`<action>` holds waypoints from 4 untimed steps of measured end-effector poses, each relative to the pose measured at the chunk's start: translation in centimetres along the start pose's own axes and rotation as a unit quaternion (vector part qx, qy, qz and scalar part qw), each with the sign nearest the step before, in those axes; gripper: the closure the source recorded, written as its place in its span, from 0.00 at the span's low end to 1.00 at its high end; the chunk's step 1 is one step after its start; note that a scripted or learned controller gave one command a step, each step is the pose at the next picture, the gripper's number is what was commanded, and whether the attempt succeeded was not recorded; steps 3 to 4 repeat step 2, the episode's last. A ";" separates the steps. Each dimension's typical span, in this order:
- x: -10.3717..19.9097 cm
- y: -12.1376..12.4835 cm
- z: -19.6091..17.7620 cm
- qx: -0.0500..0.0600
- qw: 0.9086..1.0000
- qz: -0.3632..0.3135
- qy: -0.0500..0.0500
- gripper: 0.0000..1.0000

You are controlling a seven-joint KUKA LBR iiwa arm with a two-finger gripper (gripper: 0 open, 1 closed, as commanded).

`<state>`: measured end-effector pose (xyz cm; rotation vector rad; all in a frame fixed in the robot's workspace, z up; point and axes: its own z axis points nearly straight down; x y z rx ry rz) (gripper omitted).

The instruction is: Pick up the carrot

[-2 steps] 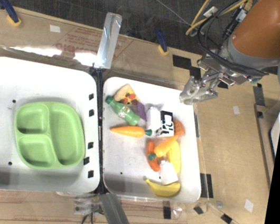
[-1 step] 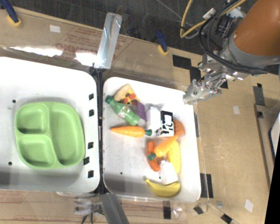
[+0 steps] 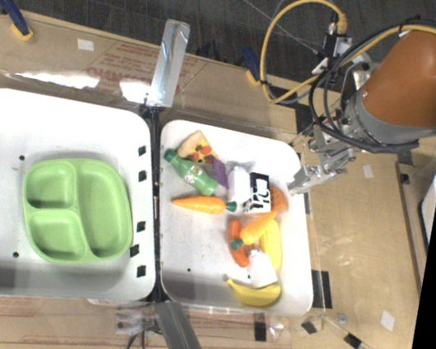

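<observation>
The carrot (image 3: 200,203) is orange with a green stub at its right end. It lies flat in the middle of the right bin (image 3: 183,276). My gripper (image 3: 309,180) hangs over the bin's upper right corner, well to the right of the carrot and apart from it. Nothing shows between its fingers.
Around the carrot lie a green bottle (image 3: 191,171), a pizza slice (image 3: 198,147), a purple item (image 3: 219,170), a white and black carton (image 3: 250,190), orange and yellow toy foods (image 3: 258,231) and a banana (image 3: 254,293). The left bin holds a green divided plate (image 3: 77,207).
</observation>
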<state>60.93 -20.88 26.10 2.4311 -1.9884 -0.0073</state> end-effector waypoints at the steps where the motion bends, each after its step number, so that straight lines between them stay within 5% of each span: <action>1: -1.7 -4.0 1.5 0.002 0.995 -0.104 0.000 1.00; 2: -1.8 -4.5 1.3 0.003 0.973 -0.233 0.002 1.00; 4: -1.8 -4.5 1.3 0.003 0.973 -0.233 0.002 1.00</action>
